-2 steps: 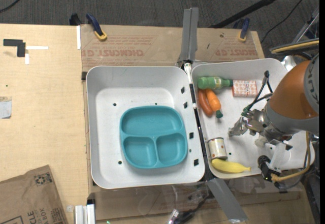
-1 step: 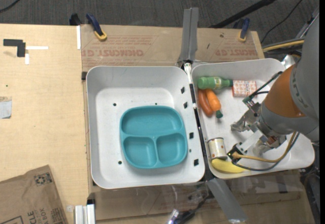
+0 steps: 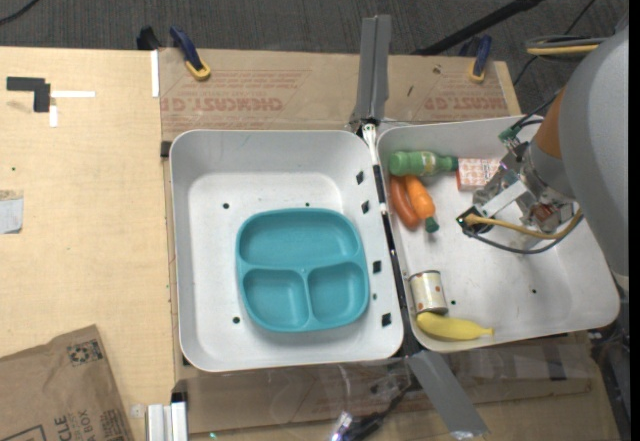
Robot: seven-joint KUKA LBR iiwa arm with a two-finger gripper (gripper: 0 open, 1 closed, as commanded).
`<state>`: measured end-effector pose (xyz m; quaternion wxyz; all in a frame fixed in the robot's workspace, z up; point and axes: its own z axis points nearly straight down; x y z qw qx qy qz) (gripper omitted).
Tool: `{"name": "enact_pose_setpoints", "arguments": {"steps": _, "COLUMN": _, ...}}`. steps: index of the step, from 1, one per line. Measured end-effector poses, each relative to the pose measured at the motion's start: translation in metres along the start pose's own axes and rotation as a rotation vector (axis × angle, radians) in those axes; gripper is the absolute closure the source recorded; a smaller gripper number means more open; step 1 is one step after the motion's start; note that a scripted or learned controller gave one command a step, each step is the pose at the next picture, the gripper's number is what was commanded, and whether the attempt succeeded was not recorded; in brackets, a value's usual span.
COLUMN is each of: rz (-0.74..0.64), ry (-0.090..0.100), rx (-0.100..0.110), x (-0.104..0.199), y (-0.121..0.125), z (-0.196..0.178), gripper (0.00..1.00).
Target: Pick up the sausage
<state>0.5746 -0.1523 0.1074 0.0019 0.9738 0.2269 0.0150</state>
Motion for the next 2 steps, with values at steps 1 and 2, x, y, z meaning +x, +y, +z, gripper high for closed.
{"name": "enact_pose_setpoints", "arguments": {"steps": 1, "rz": 0.138, "ry": -0.006, "rx": 0.003, "x": 0.037, "y": 0.049, "z": 0.001, "gripper": 0.00}}
{"name": "enact_pose_setpoints", "arguments": {"steps": 2, "rz": 0.238, "ry": -0.034, "rx": 0.041, "x": 0.046, "y": 0.084, "z": 0.001, "gripper": 0.00}}
